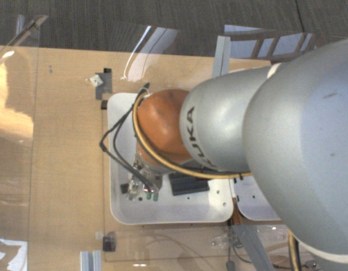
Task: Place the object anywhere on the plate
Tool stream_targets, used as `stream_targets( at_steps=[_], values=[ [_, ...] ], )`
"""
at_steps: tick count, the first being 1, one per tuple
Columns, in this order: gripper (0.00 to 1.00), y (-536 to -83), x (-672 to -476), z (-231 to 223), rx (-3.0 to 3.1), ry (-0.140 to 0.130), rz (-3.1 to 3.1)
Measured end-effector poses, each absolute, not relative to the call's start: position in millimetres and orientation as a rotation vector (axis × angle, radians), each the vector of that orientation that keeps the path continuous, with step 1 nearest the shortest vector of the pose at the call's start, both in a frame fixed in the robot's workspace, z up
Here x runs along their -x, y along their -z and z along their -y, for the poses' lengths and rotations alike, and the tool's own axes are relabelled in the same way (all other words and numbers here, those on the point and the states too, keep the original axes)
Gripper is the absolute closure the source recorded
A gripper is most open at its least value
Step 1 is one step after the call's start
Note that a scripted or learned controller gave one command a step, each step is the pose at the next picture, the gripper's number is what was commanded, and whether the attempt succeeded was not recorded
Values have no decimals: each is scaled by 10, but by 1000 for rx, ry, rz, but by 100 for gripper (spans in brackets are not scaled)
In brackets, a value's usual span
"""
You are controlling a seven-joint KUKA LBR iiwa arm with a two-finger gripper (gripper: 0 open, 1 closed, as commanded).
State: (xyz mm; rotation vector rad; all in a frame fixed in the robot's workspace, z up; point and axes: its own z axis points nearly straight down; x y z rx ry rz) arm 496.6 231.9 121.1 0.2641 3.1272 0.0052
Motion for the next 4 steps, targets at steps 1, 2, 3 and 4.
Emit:
stream_targets(
  at_steps=[1,2,3,4],
  values=[
    [100,-2190,-4892,-1777,-213,-8,-3124],
    [100,-1665,-4888,-2254,-569,-6,-3086],
    [100,-1897,-4890,-1071,-180,-5,-3129],
    [100,-1762,-4879,-1797,-551,-7,-3087]
  ],
)
